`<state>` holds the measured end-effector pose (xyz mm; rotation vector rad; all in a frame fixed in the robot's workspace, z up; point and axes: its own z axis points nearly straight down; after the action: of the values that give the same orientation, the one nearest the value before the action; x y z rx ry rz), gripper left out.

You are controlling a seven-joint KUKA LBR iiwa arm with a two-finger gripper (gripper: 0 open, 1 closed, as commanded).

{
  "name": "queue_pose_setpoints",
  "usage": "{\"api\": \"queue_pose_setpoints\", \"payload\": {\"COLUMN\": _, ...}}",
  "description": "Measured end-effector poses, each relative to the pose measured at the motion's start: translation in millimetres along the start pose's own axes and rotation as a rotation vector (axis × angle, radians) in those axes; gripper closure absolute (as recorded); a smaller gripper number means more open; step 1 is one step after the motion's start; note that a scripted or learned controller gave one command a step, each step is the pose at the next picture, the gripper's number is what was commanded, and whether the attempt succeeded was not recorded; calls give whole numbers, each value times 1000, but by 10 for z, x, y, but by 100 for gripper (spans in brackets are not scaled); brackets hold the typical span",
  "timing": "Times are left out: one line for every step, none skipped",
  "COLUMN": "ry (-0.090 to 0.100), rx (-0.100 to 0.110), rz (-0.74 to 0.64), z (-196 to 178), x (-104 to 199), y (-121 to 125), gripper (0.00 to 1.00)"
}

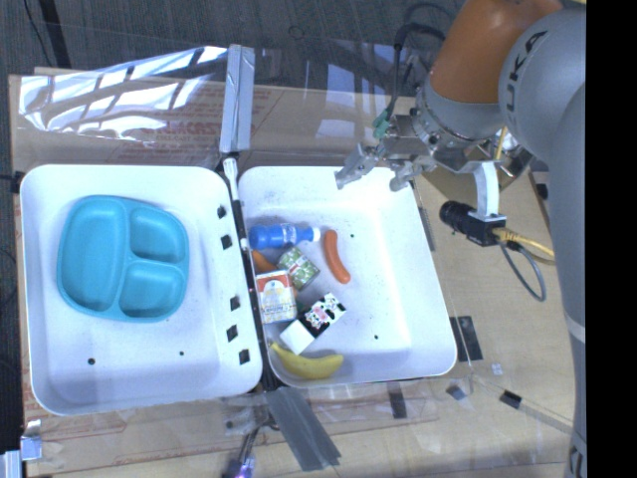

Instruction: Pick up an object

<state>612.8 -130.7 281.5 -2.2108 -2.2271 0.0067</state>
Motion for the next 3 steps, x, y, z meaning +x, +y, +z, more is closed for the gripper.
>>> {"api": "queue_pose_setpoints", "payload": {"ry": 1, "rx": 1, "rz": 103, "z": 882, "x": -258, "y": -486, "gripper": 0}}
{"api": "queue_pose_setpoints", "payload": {"ry": 2, "rx": 0, "rz": -85, "z": 1851, "x": -483, "y": -313, "gripper": 0}}
{"api": "queue_pose_setpoints", "payload": {"ry": 2, "rx": 1, "rz": -90, "z": 1749, "x": -484, "y": -312, "gripper": 100}}
